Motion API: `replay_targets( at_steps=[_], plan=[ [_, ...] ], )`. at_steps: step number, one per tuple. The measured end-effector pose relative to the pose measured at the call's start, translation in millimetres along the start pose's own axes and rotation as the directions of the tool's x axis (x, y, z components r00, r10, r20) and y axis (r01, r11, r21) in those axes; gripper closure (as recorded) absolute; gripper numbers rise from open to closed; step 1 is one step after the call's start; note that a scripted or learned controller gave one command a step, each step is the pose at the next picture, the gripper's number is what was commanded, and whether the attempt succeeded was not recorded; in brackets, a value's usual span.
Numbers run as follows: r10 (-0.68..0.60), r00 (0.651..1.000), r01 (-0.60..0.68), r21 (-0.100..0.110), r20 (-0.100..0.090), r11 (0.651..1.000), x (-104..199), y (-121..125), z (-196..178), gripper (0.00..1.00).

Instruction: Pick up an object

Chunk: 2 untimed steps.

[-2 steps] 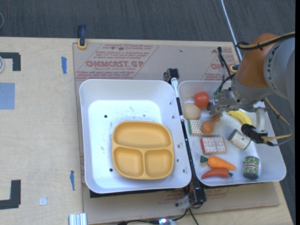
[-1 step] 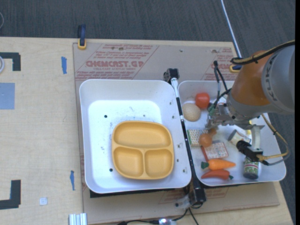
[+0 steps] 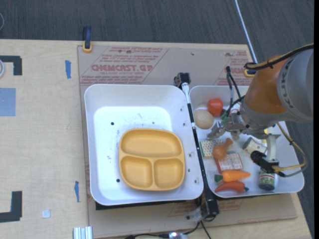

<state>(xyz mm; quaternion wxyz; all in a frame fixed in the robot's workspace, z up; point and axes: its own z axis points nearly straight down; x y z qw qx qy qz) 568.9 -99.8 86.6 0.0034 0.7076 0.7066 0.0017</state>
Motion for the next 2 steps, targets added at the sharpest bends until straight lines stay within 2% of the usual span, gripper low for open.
replay_targets(
  at_steps=[1, 2],
  plan=[
    [-0.001, 1.0, 0.001, 0.0, -0.002, 1.0, 5, -28, -1, 0.0],
    [0.0, 1.0, 0.0, -0.003, -0.001, 1.0, 5, -27, -11, 1.0]
  ],
)
